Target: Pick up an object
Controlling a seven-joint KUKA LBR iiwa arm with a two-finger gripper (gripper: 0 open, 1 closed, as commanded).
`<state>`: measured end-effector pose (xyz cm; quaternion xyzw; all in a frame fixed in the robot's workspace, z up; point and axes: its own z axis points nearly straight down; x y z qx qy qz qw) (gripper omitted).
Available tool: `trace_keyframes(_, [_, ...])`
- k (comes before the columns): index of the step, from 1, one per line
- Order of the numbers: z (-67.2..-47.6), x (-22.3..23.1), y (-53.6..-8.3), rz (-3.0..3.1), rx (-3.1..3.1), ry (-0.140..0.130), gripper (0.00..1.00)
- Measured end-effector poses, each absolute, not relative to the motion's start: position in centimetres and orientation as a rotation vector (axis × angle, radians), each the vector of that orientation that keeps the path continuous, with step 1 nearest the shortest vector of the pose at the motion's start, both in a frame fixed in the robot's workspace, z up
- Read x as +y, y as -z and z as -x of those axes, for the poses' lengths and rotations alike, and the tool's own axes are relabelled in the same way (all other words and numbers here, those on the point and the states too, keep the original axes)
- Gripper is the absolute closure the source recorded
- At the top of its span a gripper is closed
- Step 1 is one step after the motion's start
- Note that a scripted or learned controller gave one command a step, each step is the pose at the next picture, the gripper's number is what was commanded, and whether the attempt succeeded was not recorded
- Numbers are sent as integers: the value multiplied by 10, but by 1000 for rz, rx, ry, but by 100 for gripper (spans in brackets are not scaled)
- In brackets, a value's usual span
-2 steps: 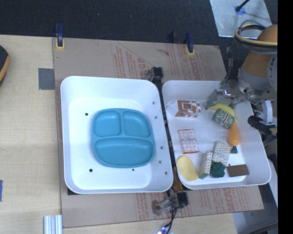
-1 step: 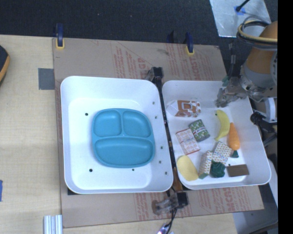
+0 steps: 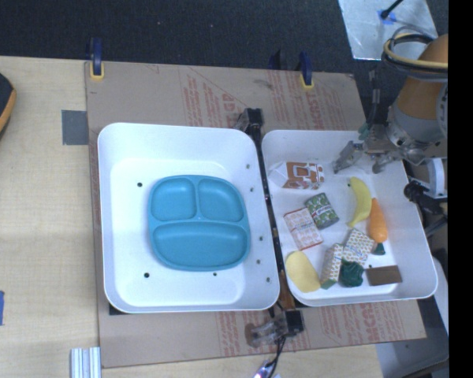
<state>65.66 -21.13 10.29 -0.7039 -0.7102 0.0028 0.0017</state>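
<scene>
Gripper (image 3: 368, 155) hovering over back edge of right bin (image 3: 426, 286), fingers splayed, pinching nothing. Closest grab looks like banana (image 3: 361, 198), just in front, carrot (image 3: 376, 220) touching it. I'd drop straight down, straddle banana across narrow side, avoid snack packet (image 3: 303, 174)

Glossy white plastic bins (image 3: 118, 211) on matt brown cardboard (image 3: 181, 93) — a smooth blue plastic divided plate (image 3: 198, 220) inside one.
</scene>
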Motion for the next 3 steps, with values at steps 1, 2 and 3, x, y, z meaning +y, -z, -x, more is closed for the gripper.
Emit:
trace_keyframes(1, [-596, -211, -91, 2213, -2220, -9, 0])
trace_keyframes(2, [-599, -213, -103, 2216, -2225, -7, 100])
trace_keyframes(3, [-605, -146, -91, 2206, -2229, -4, 100])
